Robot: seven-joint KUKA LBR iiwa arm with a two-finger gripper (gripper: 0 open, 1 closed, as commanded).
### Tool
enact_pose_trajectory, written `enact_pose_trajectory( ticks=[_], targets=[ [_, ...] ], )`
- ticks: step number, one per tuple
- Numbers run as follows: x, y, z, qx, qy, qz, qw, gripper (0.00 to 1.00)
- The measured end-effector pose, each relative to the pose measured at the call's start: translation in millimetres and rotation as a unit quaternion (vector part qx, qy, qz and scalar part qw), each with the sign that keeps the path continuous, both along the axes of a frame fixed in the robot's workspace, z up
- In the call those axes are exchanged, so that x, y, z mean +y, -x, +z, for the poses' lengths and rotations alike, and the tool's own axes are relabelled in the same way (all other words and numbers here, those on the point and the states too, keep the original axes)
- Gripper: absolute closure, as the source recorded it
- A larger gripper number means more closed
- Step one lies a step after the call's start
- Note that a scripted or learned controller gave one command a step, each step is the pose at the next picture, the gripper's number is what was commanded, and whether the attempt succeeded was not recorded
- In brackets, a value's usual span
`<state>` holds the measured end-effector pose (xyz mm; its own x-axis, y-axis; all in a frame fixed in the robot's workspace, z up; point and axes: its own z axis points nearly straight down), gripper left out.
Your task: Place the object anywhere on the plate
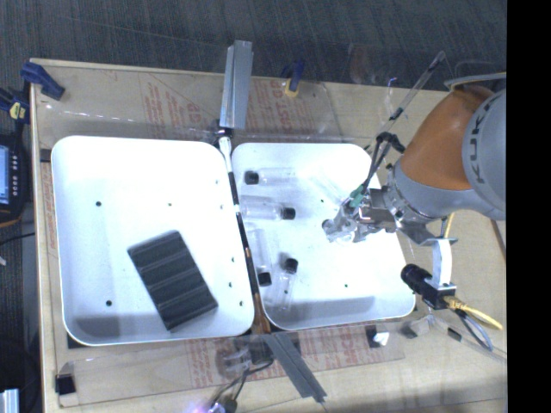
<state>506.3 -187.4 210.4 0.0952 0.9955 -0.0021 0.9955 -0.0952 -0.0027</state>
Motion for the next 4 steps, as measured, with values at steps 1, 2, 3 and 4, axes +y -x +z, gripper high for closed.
enact_pose_trajectory(
  ticks=[1,2,3,4],
  targets=[
    [98,-51,-15,0.0,-0.0012,0.04,0.9992,1.0],
    [182,-126,-20,0.001,-0.0019,0.075,0.9971,1.0],
    [215,-150,51,0.0,-0.0009,-0.07,0.9975,1.0],
    [256,-140,219,-0.001,-0.001,-0.192,0.9815,1.0]
  ],
)
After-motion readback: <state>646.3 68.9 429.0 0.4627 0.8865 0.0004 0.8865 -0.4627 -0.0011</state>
